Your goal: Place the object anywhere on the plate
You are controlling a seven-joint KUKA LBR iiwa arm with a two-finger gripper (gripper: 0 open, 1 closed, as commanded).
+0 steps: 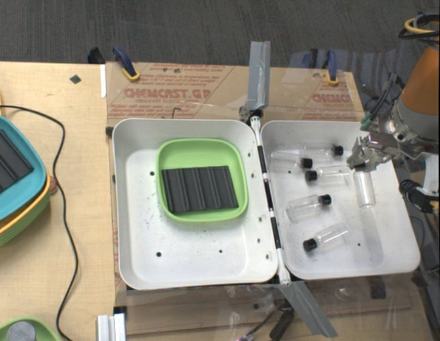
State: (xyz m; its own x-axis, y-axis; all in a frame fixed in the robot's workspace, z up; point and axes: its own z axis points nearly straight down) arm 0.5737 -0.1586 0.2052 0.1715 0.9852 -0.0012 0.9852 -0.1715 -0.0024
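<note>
Camera view looks down at a slant on two shallow white bins set side by side, their inner rims meeting along a hinge-like seam. The left bin (135, 212) holds a green square plate (238, 169) in its upper middle, and a black ribbed slab (200, 189) lies across the plate, covering most of its floor; a strip of bare green shows along the top and sides. White bin floor lies bare around the plate, widest toward the near rim and the left wall.

The right bin (390, 247) carries several clear plastic vials with black caps. One (309, 209) lies near the middle, another (325, 239) toward the near edge, and two more (316, 160) lie close together in the upper part. The near right corner of this bin is bare.

The gripper (363, 163) hangs over the upper right part of the right bin, close to its right wall, with the orange-banded arm (422, 91) entering from the right. A capless-looking clear vial (365, 189) hangs upright just below the fingertips, its top end between them, so the claw appears closed on it. This vial sits well apart from the plate, with the seam between the bins lying in between.
</note>
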